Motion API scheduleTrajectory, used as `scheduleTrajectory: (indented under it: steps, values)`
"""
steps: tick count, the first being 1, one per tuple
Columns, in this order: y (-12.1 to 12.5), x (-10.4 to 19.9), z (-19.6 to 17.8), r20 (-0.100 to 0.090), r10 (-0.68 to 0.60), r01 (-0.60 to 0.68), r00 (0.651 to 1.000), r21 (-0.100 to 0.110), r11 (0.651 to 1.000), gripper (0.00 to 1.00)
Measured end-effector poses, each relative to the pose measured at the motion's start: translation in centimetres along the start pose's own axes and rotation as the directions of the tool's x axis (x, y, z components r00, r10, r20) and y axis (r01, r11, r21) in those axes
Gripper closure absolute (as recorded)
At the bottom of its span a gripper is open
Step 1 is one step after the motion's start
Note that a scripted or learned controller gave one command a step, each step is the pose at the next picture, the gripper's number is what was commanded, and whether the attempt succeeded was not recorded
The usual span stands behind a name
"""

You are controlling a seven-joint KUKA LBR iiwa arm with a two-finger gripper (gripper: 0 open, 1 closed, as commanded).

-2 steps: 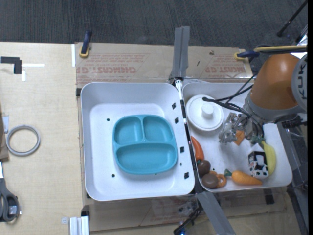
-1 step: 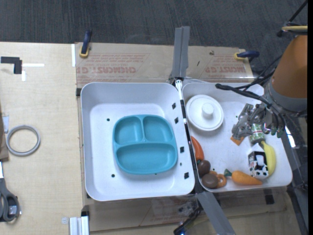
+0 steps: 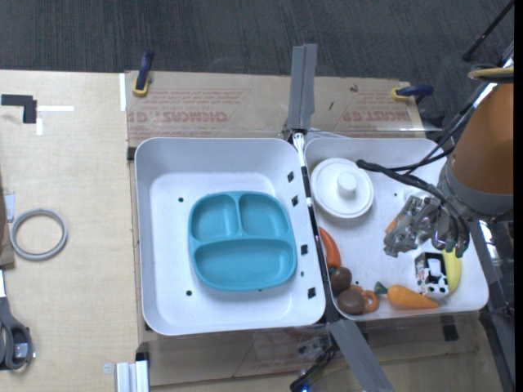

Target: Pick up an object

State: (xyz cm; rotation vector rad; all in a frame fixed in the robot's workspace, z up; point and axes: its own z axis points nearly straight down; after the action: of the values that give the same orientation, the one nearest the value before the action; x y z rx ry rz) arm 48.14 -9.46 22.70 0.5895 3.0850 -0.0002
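The hand (image 3: 406, 227), grip state unclear, hovers by a yellow banana (image 3: 452, 269).

You have two white bins (image 3: 155, 243) on a pale wood worktop (image 3: 65, 300); the left one carries a teal-blue divided plate (image 3: 243, 241), the right a white lid (image 3: 343, 188). Also in the right bin: an orange carrot (image 3: 411, 298), a yellow banana (image 3: 452, 269), a black-and-white patched toy (image 3: 431, 274) and brown rounded pieces (image 3: 351, 300). Note the arm's orange band (image 3: 490, 141) and the metallic grey hand (image 3: 413, 227).
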Motion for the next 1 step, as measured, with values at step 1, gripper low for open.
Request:
scheduleTrajectory:
  steps: [1]
  values:
    - [-2.92, -5.71, 13.48, 0.002, 0.044, -0.044, 0.999, 0.000, 0.999, 1.00]
